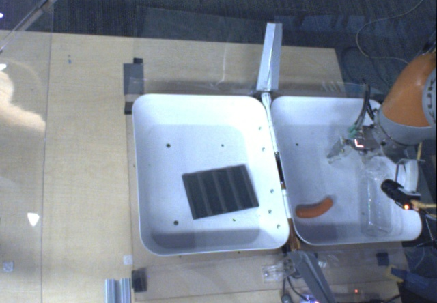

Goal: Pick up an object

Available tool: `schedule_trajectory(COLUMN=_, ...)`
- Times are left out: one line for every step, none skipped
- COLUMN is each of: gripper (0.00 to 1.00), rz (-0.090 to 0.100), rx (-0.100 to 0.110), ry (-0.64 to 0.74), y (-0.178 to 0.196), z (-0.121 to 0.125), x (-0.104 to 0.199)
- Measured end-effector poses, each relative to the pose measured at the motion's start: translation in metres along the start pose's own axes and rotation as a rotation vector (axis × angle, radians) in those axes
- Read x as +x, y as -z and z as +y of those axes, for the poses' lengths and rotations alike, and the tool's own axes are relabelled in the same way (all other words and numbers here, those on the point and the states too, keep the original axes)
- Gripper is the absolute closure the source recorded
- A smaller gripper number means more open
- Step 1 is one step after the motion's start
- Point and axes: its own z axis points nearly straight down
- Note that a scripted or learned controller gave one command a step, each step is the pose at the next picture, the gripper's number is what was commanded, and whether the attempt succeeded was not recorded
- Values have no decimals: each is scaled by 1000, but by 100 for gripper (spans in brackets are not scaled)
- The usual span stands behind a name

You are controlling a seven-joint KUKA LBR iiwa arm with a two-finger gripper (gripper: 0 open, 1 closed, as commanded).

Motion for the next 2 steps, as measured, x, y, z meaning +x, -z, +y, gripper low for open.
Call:
schedule_trajectory(gripper=0, rz=1, rx=-6, ry=141, y=2, z=-83, x=58)
schedule_trajectory(gripper=0, rz=1, rx=-9, ry=208, y=2, z=-45, x=110)
